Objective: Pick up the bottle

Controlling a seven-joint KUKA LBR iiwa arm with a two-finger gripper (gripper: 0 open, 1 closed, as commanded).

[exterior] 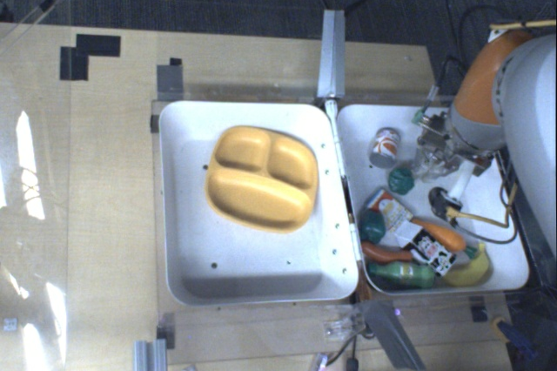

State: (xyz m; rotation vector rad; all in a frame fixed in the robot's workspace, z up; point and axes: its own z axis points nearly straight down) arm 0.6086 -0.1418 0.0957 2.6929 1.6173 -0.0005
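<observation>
A: How far along is the bottle pick?

B: Barely begun, I'd judge. The pincer (438, 153) hangs low in the right bin (348, 134), near its far wall. Whether it stands wide or narrow, I cannot tell; the metal parts blur together there.

A: And the bottle?

B: The likeliest candidate is the green bottle (402, 274) lying on its side against the near wall, smooth and glossy, well apart from the pincer and part-buried. An orange carrot-shaped toy (446, 233) and a patterned card (432, 251) lie over the heap.

A: Anything else?

B: A small dented can (385, 145) and a teal ball (400, 180) just beside the pincer. The left bin (174, 212) holds a moulded yellow tray (261, 178), rounded and matte. The tabletop (87, 186) is pale wood.
</observation>
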